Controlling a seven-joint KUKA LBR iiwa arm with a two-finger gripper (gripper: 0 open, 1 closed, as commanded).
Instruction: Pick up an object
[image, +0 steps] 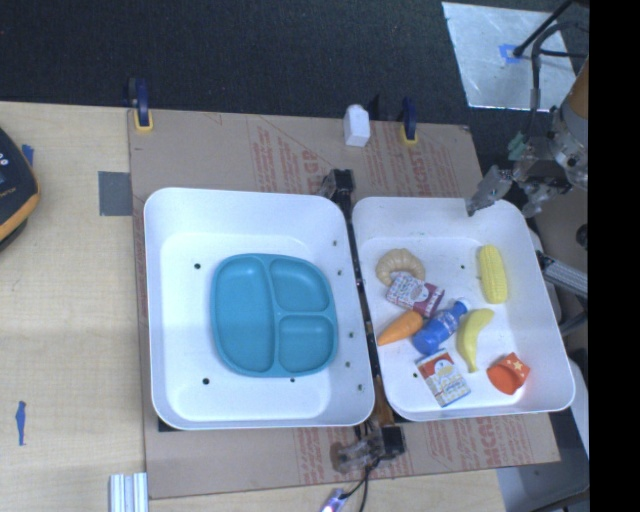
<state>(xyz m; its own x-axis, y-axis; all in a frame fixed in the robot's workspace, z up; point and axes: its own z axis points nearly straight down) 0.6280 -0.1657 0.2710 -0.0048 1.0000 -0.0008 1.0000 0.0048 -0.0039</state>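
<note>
Altogether seven items fill the right bin (540, 300), two being cartons; pincer (515, 190) state unclear.

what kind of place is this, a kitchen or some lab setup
Most likely a robot test bench in a lab, not a kitchen: two white bins sit clamped on cardboard, toy food such as a banana fills one, and a gripper hangs at its corner.

Red print runs along cardboard sheet (300, 150) under bins, too faint to read. Small cartons (413, 294) and (443, 379) carry labels, also unreadable.
</note>
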